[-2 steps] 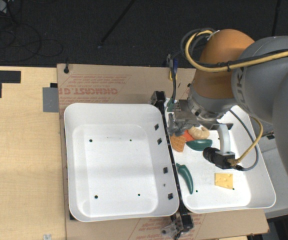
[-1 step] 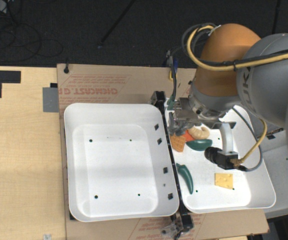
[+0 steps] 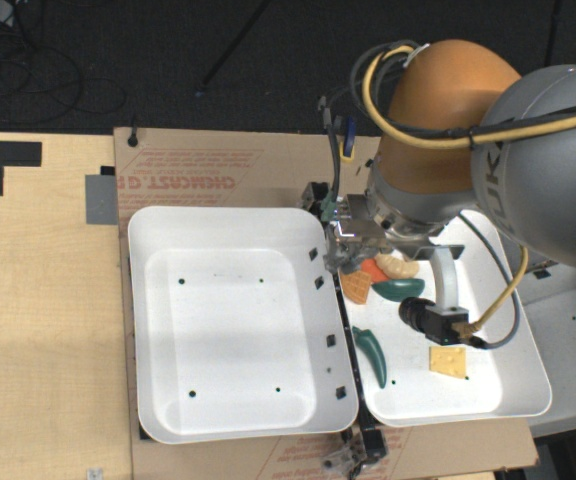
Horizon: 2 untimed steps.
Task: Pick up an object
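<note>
camera view showed me low over the right bin [image 3: 528, 393], at its upper left corner beside the divider between the 2 bins, with the pick not yet made as far as i could judge. nothing was visibly lifted clear of the bin floor. my gripper [image 3: 353, 248] was buried under my own orange wrist band [image 3: 448, 98] and grey housing, so whether it was spread, together or clamped on anything i could not tell.

the likely targets lay just below and to the right of me: an orange wedge-shaped piece [image 3: 356, 286] right under my tip, a small red piece [image 3: 371, 266] touching it, a pale cream piece [image 3: 400, 265] beside that, and a dark green rounded piece [image 3: 400, 289] against the cream one. farther below me a slim green pepper-shaped item [image 3: 371, 354] lay apart near the divider, and a yellow square piece [image 3: 448, 362] sat well off toward the lower right. the left bin [image 3: 148, 268] lay across the divider from me.

what was left, by my reckoning: closing on 1 piece and raising it. my arm came in from the right, wrist tipped down over the cluster, yellow hose [image 3: 438, 138] looped across the band, black camera-like attachment [image 3: 433, 320] hanging below my wrist.
</note>
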Each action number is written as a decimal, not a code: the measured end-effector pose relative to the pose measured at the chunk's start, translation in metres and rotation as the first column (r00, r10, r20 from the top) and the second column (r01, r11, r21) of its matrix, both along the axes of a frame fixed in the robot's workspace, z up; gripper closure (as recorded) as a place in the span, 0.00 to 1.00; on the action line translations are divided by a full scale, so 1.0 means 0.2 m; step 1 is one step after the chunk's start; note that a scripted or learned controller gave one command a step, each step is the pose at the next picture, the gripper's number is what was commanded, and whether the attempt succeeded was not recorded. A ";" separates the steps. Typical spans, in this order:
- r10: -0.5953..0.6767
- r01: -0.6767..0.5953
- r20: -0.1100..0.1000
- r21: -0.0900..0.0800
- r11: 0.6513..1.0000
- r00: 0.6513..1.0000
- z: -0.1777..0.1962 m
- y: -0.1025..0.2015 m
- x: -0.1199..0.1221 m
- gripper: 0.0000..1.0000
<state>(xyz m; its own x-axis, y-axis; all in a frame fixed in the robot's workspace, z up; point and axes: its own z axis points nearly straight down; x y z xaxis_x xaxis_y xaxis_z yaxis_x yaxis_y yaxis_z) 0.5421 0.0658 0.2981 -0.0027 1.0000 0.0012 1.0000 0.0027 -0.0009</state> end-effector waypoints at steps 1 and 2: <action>-0.001 0.001 0.009 0.002 1.000 1.000 0.56 -0.06 -0.30 1.00; 0.001 -0.001 0.000 -0.001 1.000 1.000 0.59 0.15 -0.13 1.00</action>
